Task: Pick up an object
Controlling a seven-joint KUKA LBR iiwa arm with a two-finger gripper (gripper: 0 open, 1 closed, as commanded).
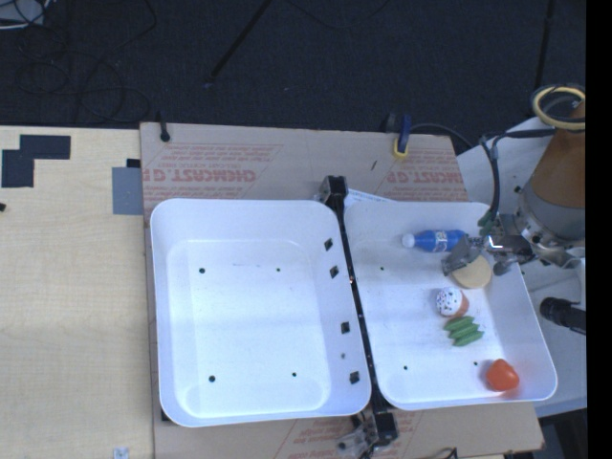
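Cardboard-covered table point(287, 165) carries two white bins; in the right bin point(421, 390), gripper point(475, 256), finger state indeterminate, sits at 3 o'clock of blue bottle point(438, 241), over beige object point(472, 273).

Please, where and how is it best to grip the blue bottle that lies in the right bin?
Probably across the middle of the blue bottle, coming straight down from above. It lies on its side, its long axis roughly left to right, pale cap end toward the bin divider. So the claw would close across its narrow width. The tan round object sits close by its right end, so stay nearer the middle.
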